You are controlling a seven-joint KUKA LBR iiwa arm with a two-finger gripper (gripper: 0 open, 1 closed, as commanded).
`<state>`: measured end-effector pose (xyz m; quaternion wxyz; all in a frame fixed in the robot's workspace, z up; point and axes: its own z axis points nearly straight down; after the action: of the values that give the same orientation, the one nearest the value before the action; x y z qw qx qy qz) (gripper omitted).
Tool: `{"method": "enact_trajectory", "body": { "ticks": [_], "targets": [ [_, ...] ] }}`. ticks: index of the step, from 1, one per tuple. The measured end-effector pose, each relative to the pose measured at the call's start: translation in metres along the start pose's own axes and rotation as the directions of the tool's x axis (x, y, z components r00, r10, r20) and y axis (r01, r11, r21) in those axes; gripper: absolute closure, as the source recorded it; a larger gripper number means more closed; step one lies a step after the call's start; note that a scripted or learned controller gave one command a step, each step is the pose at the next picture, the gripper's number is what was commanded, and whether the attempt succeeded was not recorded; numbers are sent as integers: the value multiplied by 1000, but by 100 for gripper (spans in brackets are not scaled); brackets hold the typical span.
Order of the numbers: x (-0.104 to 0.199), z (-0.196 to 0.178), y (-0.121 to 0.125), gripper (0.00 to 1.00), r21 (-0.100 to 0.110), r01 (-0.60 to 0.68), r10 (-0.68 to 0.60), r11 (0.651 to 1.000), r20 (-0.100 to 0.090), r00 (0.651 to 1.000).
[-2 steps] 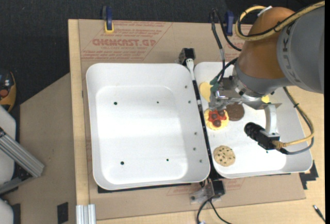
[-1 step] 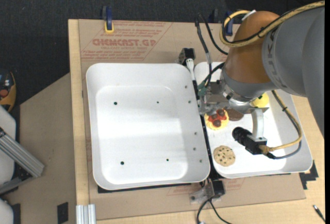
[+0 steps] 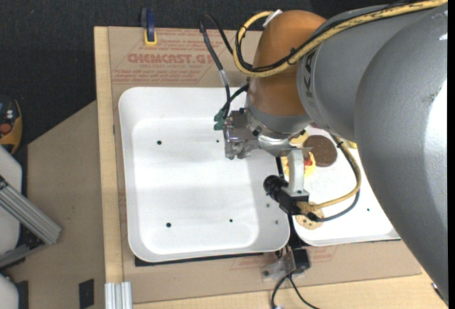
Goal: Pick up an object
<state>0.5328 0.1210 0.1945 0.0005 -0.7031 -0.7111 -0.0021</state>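
camera view: pincer (image 3: pixel 238 144) over the left bin (image 3: pixel 178 187); clenched or released, cannot tell.

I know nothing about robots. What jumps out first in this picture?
The huge grey arm reaching in from the right, with an orange band above its wrist. The wrist hangs over the right side of the left white bin, and a brown disc peeks out in the right bin.

we count 2 white bins: left bin (image 3: pixel 185 187), right bin (image 3: pixel 355 226) | we count 1 brown disc (image 3: pixel 325 151) | 1 blue clamp (image 3: pixel 148 19) | 1 printed board (image 3: pixel 170 57) | 1 gripper (image 3: pixel 237 145)
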Motion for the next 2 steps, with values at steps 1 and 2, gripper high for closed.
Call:
{"method": "enact_trajectory", "body": {
  "ticks": [1, 2],
  "targets": [
    [68, 27, 2, 100, 2, -5, 5, 1000, 2, 1000],
    [105, -209, 55, 100, -19, -7, 7, 1000, -4, 1000]
  ]
}}
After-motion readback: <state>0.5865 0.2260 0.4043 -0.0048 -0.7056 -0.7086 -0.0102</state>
